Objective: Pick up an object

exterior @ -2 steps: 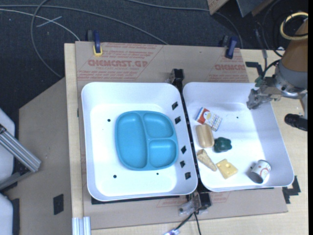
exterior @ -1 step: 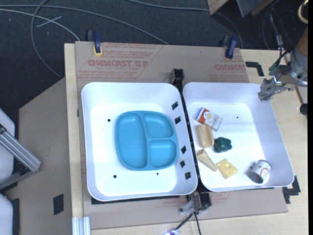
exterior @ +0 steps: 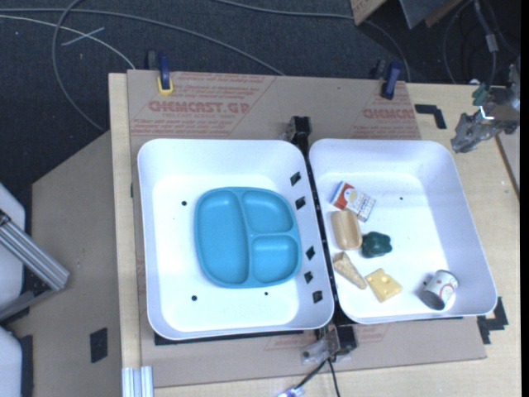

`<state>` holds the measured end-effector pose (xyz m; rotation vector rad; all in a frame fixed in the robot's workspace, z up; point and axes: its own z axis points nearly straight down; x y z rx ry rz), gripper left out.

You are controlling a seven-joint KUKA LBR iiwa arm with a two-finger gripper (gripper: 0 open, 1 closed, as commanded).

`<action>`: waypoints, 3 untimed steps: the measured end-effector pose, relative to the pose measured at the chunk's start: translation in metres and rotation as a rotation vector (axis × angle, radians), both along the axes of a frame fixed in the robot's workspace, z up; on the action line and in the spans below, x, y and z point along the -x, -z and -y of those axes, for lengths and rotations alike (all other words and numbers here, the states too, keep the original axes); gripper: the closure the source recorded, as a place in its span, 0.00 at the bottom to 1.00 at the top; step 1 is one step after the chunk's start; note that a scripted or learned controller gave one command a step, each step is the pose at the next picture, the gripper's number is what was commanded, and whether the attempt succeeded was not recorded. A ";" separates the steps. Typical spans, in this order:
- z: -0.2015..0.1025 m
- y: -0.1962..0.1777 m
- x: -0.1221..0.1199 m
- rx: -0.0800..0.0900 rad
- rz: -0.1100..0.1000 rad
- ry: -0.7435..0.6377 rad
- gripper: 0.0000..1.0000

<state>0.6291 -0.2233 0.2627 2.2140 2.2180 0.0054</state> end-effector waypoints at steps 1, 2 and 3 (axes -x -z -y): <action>0.000 -0.032 -0.001 -0.001 -0.002 0.000 1.00; -0.053 -0.033 0.004 -0.005 -0.009 -0.004 1.00; -0.109 -0.031 0.008 -0.006 -0.010 -0.004 1.00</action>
